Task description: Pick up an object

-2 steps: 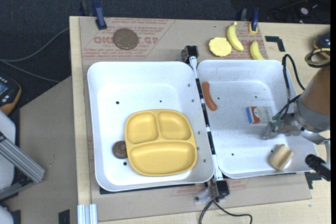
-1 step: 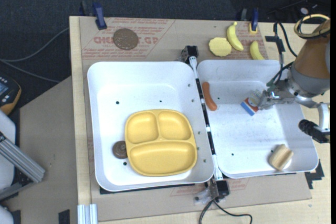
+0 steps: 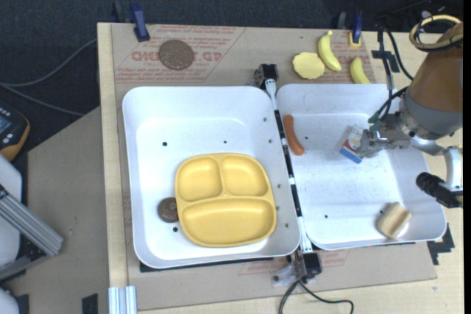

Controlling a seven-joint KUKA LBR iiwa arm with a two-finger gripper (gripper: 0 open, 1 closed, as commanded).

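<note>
While the fingers [image 3: 362,142] sit at a small blue-and-white object [image 3: 352,150], grip unclear, a hot dog [image 3: 294,136] and bread roll [image 3: 393,220] lie apart.

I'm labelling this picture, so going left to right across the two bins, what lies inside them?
Brown disc → yellow tray → sausage → blue-and-white item → tan block.

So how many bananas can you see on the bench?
2. Both lie on the board beyond the right bin: one banana beside a yellow chip-like piece, the other banana just right of it. Others may be hidden behind the arm.
</note>
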